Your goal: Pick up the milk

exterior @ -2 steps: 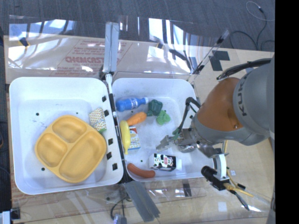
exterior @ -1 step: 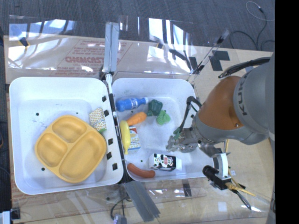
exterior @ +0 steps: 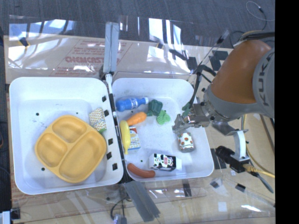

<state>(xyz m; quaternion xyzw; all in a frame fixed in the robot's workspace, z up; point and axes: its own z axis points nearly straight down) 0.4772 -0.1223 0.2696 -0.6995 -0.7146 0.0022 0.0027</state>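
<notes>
Table [exterior: 56, 59]: carries two shallow white bins side by side, so goods can be sorted from one into the other.
Arm [exterior: 243, 78]: reaches in from the right, its orange band above the right bin's far edge, wrist angled down toward that bin's right side.
Left bin [exterior: 23, 171]: holds a yellow divided plate [exterior: 70, 148] lying flat, with a small patterned packet [exterior: 97, 118] against the shared wall.
Right bin [exterior: 140, 85]: holds the loose food items, spread apart enough that each could probably be taken singly.
End effector [exterior: 184, 125]: hangs over the right side of the right bin, just above a spotted can [exterior: 186, 142]; whether it is spread or closed I cannot tell, and nothing is seen gripped in it.
Milk [exterior: 164, 162]: the cow-patterned carton lies on its side near the front wall of the right bin, between a sausage [exterior: 141, 171] and the can, apart from the end effector; it seems not yet taken.
Other items: blue bottle [exterior: 131, 103], green vegetables [exterior: 158, 111], carrot [exterior: 136, 119], banana [exterior: 124, 135] along the dividing wall.
</notes>
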